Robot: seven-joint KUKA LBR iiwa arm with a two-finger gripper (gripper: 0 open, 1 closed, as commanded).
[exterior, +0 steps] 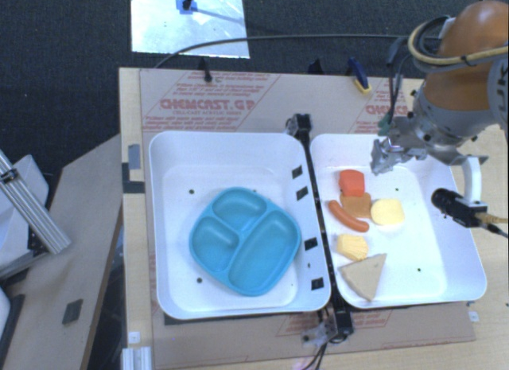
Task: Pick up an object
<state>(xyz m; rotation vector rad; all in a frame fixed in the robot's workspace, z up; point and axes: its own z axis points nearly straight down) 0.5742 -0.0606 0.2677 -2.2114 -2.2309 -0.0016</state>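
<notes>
You've got the gripper (pixel 384 156) hanging over the right bin (pixel 445 277), up at about 12 o'clock from the food pile. Whether its fingers are released or clenched, you can't tell from this angle; nothing visibly sits between them.

The hot dog (pixel 349 216) lies in the middle of that bin, long axis running 10 to 4 o'clock. An orange block (pixel 352 181) sits at its 12, a yellow round piece (pixel 387 212) at its 3, corn (pixel 352 246) and a bread wedge (pixel 365 274) toward 6.

The left bin (pixel 179 161) on the counter (pixel 87 201) holds a blue divided plate (pixel 244 239).
</notes>
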